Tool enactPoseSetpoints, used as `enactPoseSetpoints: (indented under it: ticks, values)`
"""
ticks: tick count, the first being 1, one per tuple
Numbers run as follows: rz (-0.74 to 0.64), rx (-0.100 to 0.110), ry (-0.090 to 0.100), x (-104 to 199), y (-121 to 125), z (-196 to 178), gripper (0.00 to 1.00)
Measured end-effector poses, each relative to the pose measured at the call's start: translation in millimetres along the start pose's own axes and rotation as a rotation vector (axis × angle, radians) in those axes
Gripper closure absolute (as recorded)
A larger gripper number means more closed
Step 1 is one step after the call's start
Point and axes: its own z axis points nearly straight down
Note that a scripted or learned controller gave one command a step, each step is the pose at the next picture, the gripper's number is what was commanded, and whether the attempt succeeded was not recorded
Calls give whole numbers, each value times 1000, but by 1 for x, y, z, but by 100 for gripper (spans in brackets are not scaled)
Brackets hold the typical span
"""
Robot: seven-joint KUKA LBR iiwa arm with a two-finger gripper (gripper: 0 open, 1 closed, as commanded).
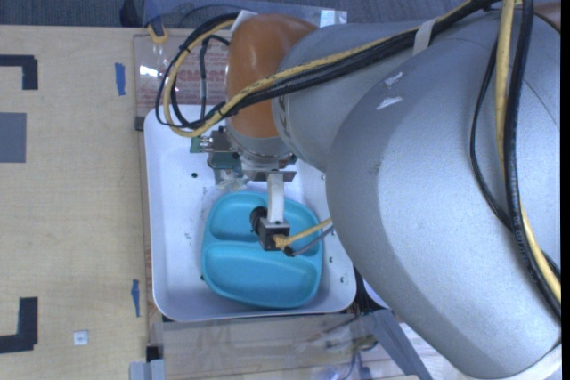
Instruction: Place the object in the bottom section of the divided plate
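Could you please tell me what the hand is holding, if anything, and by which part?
Cannot tell: the hand sits above the blue divided plate, and the arm blocks the view of any hold.

The bench [71, 209] is of pale wood, with black marks [20, 72] and small pieces of blue tape [120, 78]. One shallow white bin [171, 200] lies on it.

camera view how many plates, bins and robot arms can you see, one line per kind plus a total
blue divided plastic plate: 1
shallow white bin: 1
grey robot arm with orange band: 1
total: 3
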Motion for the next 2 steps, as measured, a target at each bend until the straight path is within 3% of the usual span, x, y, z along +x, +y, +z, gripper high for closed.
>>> enactPoseSetpoints:
  ticks: [1, 2]
  values:
    - [387, 3, -5, 10, 21, 13, 100]
    - [680, -2, 0, 13, 58, 53, 100]
